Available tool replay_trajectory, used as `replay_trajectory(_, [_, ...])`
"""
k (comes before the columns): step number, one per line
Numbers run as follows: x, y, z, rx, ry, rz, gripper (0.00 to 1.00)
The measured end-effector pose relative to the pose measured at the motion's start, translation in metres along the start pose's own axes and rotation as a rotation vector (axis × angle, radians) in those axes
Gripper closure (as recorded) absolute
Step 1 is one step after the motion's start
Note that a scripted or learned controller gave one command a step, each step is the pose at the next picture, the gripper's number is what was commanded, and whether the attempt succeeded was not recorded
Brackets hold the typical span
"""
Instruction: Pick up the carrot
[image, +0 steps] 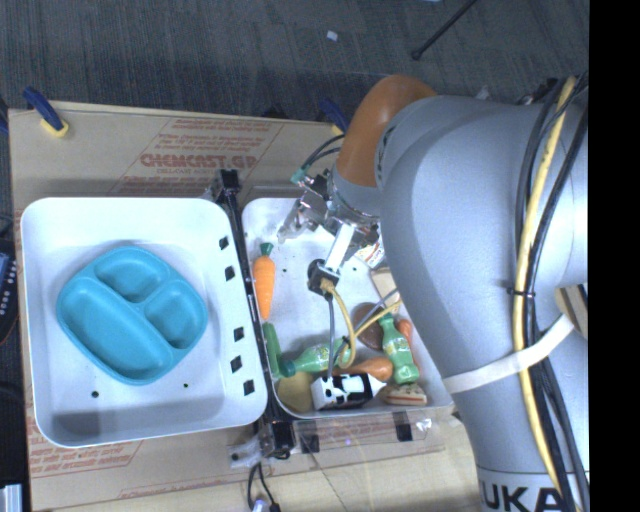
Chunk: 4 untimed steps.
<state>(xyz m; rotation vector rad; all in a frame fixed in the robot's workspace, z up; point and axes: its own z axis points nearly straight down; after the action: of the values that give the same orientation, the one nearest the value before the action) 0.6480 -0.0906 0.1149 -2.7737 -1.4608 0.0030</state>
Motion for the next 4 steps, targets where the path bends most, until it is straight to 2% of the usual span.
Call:
replay_trajectory(1, [-0.074,-0.090,0.005,0.005,-0.007,0.009,0.00])
replay_trajectory(2, [-0.036,-0.028,0.024,0.002,-0.007,0.166,0.00])
replay_trajectory(3, [-0.007,0.002,0.023,0.000,-0.004,0.427,0.00])
replay_trajectory(4, [-0.057,0.013,-0.103,-0.008,0.002,0.366,0.00])
